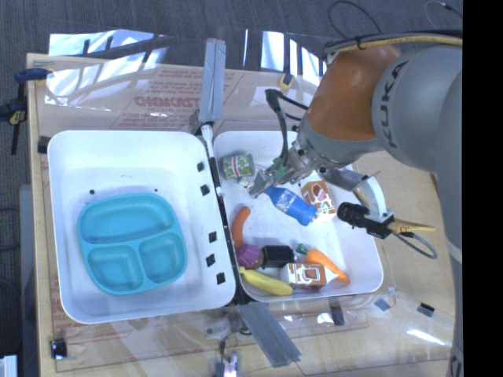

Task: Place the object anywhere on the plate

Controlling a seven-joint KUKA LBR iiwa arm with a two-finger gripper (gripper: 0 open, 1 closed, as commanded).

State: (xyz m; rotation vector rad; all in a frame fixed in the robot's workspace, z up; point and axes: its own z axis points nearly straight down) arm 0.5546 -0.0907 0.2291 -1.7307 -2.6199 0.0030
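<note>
Camera view: gripper (267,177) low in the right bin; blue bottle (291,204) just beside at four o'clock, long axis ten-to-four; finger state impossible to tell; plate (131,242) well apart toward eight o'clock.

The shallow white plastic bins (71,289) looked smooth and faintly glossy. The turquoise three-compartment plastic plate (130,242) had a satin sheen. The blue plastic bottle (291,204) shone, and the yellow toy banana (266,282) looked smooth and matt.
</note>
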